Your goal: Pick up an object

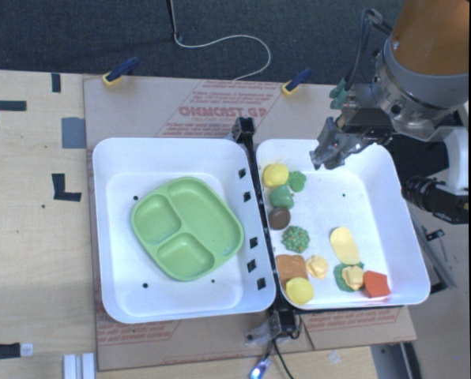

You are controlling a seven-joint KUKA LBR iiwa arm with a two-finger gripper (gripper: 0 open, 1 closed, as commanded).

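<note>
Could grab at bare floor of the right bin [378, 212] and come up with nothing, since the toy food sits down and left of the gripper [330, 152]. Cannot tell how wide the gripper stands; nothing seen in it.

Two bins. One green plate [186, 227], far left. About ten food bits: three yellow, closest one the yellow ball [275, 174].
</note>
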